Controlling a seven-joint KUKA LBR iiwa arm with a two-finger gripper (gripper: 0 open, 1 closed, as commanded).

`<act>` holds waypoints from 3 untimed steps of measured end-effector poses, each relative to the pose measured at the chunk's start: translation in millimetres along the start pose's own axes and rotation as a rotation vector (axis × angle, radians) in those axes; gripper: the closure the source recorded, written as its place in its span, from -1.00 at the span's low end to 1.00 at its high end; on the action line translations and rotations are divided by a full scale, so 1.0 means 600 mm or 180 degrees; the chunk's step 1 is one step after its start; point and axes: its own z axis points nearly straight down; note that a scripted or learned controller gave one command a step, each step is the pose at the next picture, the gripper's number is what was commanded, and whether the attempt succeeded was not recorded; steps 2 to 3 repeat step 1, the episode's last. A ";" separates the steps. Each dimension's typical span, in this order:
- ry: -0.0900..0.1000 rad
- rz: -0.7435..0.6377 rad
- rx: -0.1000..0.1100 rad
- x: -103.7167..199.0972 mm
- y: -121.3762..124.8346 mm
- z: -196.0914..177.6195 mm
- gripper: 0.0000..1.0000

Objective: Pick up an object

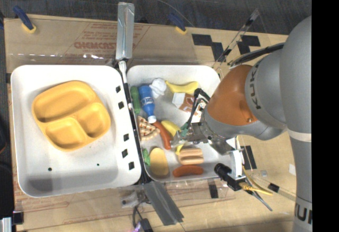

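Note:
The right bin [209, 74] holds a heap of toy food: a blue bottle [146, 101], a yellow banana [183, 87], a waffle [145, 128], a hot dog in a bun [189, 155], a red sausage [187, 171] and a yellow rounded piece [158, 160]. My gripper [187, 134] reaches down into the middle of this bin, just above the hot dog and beside a small yellow piece [170, 127]. The orange wrist band [233, 104] covers most of it. I see nothing lifted clear of the heap.
The left bin [26, 172] carries a yellow divided plate [71, 114]. A metal divider with black clips [126, 135] runs between the bins. An upright metal bar [125, 29] stands at the back. A brown-and-white packet [185, 101] and a green item [135, 96] also lie in the right bin.

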 end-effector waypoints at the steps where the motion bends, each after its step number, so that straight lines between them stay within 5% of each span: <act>1: 0.0006 0.0604 -0.0007 0.116 0.036 -0.213 1.00; 3: 0.0006 0.0604 -0.0007 0.116 0.036 -0.213 1.00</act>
